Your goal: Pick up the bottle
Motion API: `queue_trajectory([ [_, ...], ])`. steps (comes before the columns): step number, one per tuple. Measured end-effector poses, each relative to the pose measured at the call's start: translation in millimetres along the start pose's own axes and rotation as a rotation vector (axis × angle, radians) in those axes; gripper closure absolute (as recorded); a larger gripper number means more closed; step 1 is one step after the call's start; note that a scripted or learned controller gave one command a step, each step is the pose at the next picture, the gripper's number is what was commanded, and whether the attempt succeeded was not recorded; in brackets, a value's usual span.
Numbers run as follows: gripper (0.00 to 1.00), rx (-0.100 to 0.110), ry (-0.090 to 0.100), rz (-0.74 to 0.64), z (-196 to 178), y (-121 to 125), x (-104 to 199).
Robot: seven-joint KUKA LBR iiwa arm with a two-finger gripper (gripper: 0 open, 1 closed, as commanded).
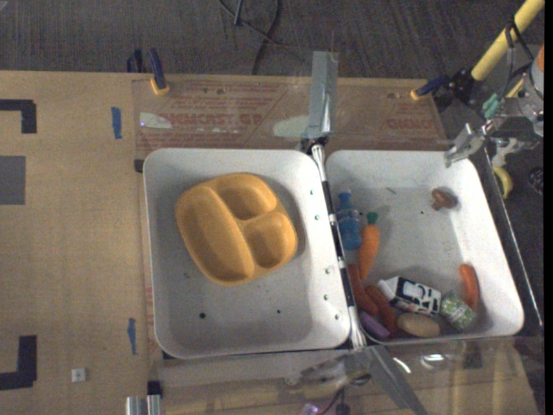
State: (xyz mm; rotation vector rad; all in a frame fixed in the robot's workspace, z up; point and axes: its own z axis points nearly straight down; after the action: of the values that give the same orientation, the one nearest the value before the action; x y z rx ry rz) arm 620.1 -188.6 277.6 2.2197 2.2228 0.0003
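Where the right bin's point(406, 173) near edge meets its left wall, a small glossy bottle point(416, 295) with a black-and-white label, its print unreadable, is seen lying flat. The end effector's point(467, 143) state cannot be told.

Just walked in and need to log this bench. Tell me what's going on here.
A robot arm is set to pick up the bottle, but nothing is being handled yet. The pincer sits at the far right corner of the right bin, above its rim. The bottle lies at that bin's near right end beside a small carton, with a carrot further left. The left bin holds a yellow divided dish.
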Motion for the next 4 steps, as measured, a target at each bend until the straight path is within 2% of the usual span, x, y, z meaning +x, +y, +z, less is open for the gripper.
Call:
queue_trajectory([
  [1,0.0,0.002,0.0,-0.036,127.8,30.9,-34.6],
  [2,0.0,-0.001,-0.001,-0.036,126.3,31.6,-34.6],
  [3,0.0,-0.017,-0.003,0.019,169.7,-1.3,-23.4],
  [4,0.0,-0.046,0.0,0.213,171.2,-29.6,-19.6],
])
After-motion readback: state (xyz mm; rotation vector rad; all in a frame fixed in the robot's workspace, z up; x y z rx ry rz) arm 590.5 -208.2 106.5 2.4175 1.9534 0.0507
